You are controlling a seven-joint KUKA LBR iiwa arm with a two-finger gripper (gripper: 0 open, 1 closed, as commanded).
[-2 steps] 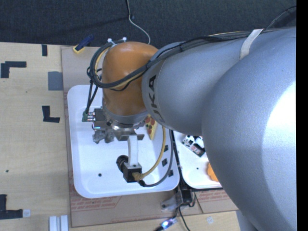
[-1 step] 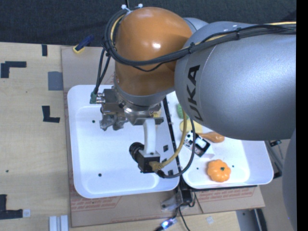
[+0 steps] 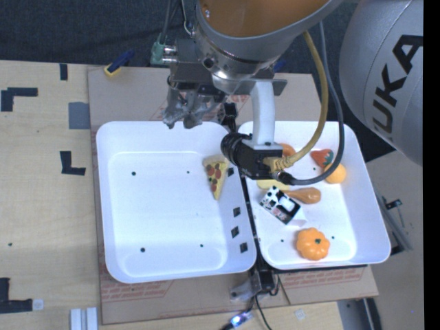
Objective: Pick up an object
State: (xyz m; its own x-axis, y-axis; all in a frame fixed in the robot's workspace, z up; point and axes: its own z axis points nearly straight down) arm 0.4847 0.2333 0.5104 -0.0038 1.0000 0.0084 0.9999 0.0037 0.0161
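My gripper point(image 3: 184, 115) hangs over the far rim of the left bin point(image 3: 104, 184), near its back right corner. I see nothing held in it. A yellow pizza slice toy point(image 3: 216, 175) lies in the left bin against the right wall, a little in front of and to the right of the gripper. The right bin point(image 3: 375, 215) holds an orange pumpkin point(image 3: 313, 244), a black-and-white toy point(image 3: 278, 204), a brown sausage-like piece point(image 3: 304, 196), an orange fruit point(image 3: 336, 174) and a red piece point(image 3: 321, 158).
A white tube and black fitting point(image 3: 260, 139) with a yellow cable hang from the arm over the divide between the bins, partly covering items there. The arm's big grey body point(image 3: 392, 67) looms at the right. Brown cardboard lies under the bins.
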